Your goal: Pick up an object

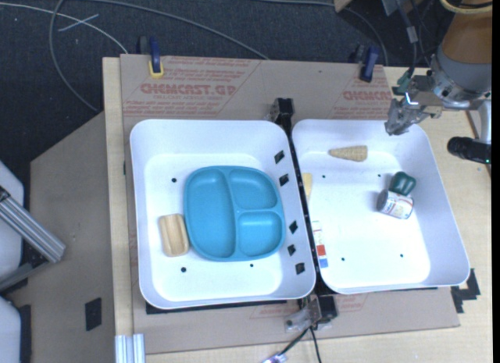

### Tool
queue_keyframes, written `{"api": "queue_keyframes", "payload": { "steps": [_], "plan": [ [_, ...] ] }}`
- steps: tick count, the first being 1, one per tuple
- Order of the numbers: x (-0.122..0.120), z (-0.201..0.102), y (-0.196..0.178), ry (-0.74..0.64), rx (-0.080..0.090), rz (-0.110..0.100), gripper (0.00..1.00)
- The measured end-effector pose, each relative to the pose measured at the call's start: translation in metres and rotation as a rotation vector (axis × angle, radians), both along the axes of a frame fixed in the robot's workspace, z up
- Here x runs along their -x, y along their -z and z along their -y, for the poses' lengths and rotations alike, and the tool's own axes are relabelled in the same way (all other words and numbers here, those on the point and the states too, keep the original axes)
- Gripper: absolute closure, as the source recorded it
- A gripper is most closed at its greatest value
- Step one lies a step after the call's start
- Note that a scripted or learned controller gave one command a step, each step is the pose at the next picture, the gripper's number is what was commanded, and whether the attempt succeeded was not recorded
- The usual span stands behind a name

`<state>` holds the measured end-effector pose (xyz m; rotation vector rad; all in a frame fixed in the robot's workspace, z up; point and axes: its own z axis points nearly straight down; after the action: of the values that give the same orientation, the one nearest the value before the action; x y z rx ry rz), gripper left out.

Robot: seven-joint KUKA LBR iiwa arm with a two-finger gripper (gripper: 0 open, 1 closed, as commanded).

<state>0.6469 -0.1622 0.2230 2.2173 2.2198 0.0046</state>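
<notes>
The gripper (397, 123) hangs over the far right corner of the right bin (437, 197), with nothing seen between its fingers. Below it to the left lies a tan cone-shaped piece (348, 153). A small bottle with a green cap and white label (397, 197) lies on its side in the middle right of that bin. In the left bin (148, 221) rests a blue divided plate (233, 211), and a tan bread-like block (173, 234) lies just left of it.
A flat card with red and blue marks (319, 249) lies at the right bin's left side. Blue clamps (155, 55) (367, 63) hold the cardboard base at the far edge. Cables run across the dark floor behind.
</notes>
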Motion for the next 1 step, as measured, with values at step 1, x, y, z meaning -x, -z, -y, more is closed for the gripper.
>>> {"api": "queue_keyframes", "payload": {
  "steps": [1],
  "plan": [
    [0.0088,-0.05,-0.0116,-0.004,-0.003,-0.006,1.0]
  ]
}}
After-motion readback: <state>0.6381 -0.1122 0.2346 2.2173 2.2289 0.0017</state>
